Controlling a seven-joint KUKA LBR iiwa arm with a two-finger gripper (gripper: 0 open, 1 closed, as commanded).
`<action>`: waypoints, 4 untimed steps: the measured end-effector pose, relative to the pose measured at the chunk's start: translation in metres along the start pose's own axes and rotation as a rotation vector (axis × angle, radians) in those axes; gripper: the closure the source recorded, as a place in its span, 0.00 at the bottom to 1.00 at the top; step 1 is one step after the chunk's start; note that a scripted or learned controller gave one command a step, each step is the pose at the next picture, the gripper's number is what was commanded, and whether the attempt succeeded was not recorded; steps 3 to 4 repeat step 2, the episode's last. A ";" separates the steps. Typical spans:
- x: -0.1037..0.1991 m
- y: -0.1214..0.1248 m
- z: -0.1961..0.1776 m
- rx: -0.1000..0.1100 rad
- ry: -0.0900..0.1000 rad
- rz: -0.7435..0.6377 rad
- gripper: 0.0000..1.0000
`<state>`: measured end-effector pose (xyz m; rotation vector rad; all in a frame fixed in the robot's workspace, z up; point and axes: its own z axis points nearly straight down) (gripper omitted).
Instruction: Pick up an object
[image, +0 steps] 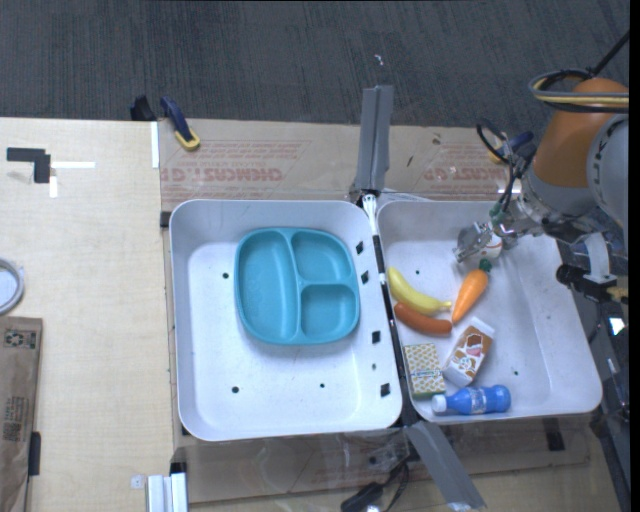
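Carrot (471, 293) lies tilted in right bin (560, 350) — hand (479, 243) just above its green top; hand's state cannot be told.

The wooden bench (80, 260) holds two white bins: the right bin (560, 370) under the gripper (478, 243), the left bin (200, 300) far beside it.

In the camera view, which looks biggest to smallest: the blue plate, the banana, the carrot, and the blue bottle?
1. Blue plate, far the largest.
2. Banana, carrot and blue bottle look too alike to rank.
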<state>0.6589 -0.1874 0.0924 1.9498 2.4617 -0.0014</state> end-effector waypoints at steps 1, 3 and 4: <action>-0.001 0.001 -0.012 -0.004 -0.003 0.001 1.00; 0.005 0.002 -0.150 -0.002 -0.001 -0.051 1.00; 0.005 0.002 -0.150 -0.002 -0.001 -0.051 1.00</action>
